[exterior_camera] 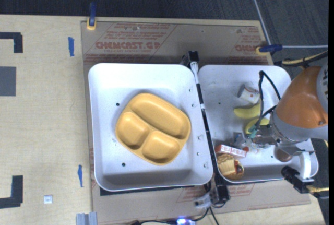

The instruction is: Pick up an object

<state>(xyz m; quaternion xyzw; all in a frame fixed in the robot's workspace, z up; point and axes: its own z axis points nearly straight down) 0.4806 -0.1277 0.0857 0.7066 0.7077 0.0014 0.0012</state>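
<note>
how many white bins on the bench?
2. The left bin holds a yellow tray; the right bin holds small clutter, with the arm over its right side.

Two shallow white bins: the left bin [99, 114] holds one yellow three-compartment tray [152, 127]. The right bin [222, 80] holds one banana [246, 111], one small white cup [249, 93], one red-and-white packet [232, 150] and one brown wrapped snack [229, 167].

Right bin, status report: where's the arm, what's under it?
Claw low in right white bin. Yellow banana beside it. Red-and-white packet nearby. Nothing visibly held.
</note>
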